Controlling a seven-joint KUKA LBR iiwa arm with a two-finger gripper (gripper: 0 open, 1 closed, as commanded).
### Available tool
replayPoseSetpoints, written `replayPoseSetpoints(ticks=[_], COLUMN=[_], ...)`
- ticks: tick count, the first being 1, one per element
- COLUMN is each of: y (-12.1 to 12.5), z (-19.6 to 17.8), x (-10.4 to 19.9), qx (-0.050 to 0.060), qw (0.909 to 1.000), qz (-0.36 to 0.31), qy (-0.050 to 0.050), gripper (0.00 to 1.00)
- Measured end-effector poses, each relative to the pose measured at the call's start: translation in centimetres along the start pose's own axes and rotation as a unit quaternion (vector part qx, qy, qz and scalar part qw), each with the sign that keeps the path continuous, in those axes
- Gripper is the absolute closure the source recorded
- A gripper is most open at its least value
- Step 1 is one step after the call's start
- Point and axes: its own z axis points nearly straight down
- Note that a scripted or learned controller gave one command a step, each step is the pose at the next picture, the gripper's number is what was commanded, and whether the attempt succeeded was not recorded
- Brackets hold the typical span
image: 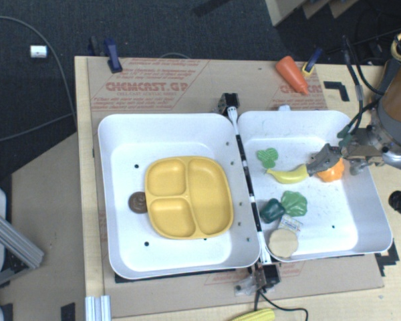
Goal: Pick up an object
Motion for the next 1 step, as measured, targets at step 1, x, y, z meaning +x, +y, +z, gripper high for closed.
replayPoseSetpoints(ticks=[1], y=[5.42], z=[14.82], x=[-4.54], qx=[0.002], qw=[1.0000], qz=[0.000], qy=[0.000], gripper=[0.00])
